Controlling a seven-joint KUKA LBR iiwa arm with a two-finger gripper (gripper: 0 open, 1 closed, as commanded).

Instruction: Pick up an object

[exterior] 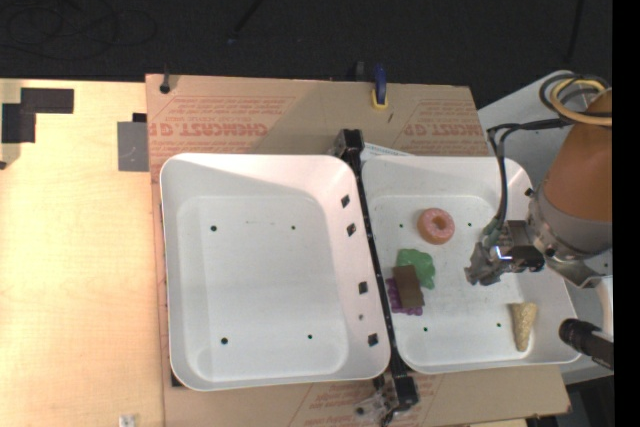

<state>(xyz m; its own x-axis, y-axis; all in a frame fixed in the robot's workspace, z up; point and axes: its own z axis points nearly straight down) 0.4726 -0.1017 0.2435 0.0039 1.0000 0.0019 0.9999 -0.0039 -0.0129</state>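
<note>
The worktop [70, 245] carries cardboard [300, 120] printed with red lettering, upside down and too blurred to read. The left bin [262, 355] sits beside the right bin [450, 170], which holds a pink ring [436, 225], green lump [416, 267], purple block [406, 290] and tan cone [523, 326]. The tool [487, 265] hovers right of them; its grip cannot be told.

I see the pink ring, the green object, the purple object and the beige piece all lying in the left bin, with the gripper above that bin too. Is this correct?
Not quite: the bin is wrong. The camera view shows the pink ring, green object, purple object and beige piece all lying in the right bin, with the gripper above that bin too.
</note>
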